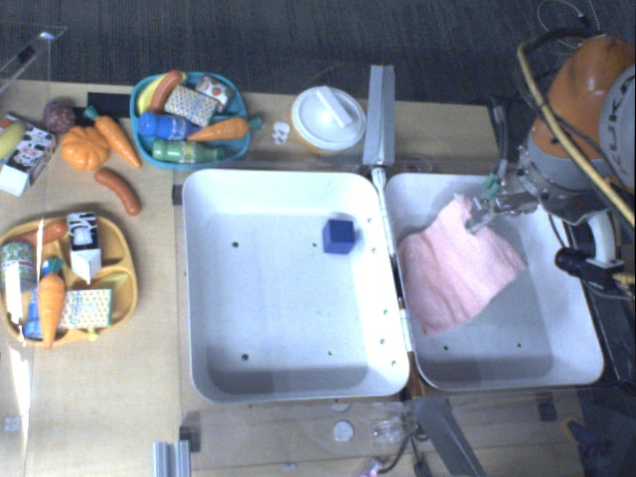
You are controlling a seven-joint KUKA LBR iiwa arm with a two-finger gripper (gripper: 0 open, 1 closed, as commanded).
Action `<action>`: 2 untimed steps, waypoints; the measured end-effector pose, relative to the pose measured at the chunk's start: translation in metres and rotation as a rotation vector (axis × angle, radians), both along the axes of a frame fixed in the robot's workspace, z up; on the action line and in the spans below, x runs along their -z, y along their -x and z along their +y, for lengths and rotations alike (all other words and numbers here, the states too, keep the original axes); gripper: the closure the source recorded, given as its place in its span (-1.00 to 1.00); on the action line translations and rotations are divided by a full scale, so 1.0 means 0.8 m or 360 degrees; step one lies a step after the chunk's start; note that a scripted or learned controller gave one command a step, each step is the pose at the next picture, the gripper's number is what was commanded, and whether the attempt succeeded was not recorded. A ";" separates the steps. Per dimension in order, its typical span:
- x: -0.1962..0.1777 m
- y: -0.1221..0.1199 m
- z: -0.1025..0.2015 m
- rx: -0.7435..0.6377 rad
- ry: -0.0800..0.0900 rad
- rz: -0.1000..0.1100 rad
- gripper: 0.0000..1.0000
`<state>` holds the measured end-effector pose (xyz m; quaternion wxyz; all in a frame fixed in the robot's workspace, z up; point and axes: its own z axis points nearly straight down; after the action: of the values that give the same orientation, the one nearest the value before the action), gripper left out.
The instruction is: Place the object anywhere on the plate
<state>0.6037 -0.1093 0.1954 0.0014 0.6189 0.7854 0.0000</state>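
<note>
A small blue cube (339, 235) rests on the floor of the left white bin (214, 366), toward its upper right part. In the right white bin (566, 361) lies a pink flat piece (457, 271) that looks like soft cloth, spread across the bin's left half. My gripper (489, 210) reaches in from the right and hovers at the pink piece's upper right corner, close to it or touching it. The gripper is far from the blue cube. The grey arm with its orange band (586, 87) stands over the bin's upper right corner.
Left of the bins a yellow plate (121, 284) bears toy food. A blue bowl (238, 145) of toy food and a lidded yellow bowl (328, 119) sit behind the left bin. A toy pumpkin (81, 148), carrot and sausage lie loose. Cables (596, 266) hang at the right.
</note>
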 end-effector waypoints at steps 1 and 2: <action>-0.037 -0.002 0.002 -0.0014 -0.0001 -0.0003 1.00; -0.043 -0.003 0.078 -0.0660 -0.0001 -0.0001 1.00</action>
<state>0.6062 -0.0468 0.2299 0.0015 0.4439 0.8961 0.0009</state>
